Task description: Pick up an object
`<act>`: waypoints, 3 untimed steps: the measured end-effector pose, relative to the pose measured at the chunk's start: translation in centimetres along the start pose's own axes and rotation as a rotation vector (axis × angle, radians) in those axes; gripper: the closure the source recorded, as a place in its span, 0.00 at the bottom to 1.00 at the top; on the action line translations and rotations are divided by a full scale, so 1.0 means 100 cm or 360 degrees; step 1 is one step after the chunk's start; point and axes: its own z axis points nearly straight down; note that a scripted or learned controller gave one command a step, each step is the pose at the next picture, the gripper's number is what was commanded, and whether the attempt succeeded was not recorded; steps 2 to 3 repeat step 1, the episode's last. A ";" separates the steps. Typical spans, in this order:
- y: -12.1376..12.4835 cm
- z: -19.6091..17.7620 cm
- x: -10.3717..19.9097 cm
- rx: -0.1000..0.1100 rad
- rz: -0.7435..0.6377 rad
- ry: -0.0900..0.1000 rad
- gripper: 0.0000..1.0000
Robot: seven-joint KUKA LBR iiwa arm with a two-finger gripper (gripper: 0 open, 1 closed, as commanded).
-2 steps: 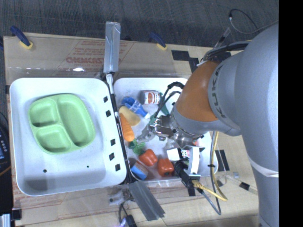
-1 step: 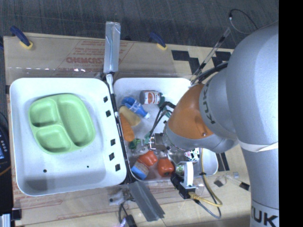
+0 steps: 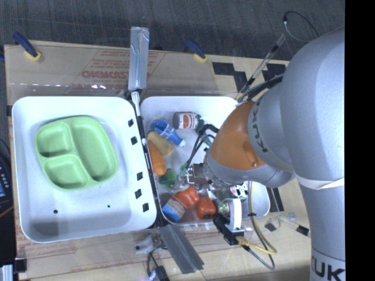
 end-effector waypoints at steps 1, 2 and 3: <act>0.063 -0.166 0.053 -0.0006 0.0185 -0.0004 1.00; 0.063 -0.166 0.053 -0.0006 0.0185 -0.0004 1.00; 0.063 -0.166 0.053 -0.0006 0.0185 -0.0004 1.00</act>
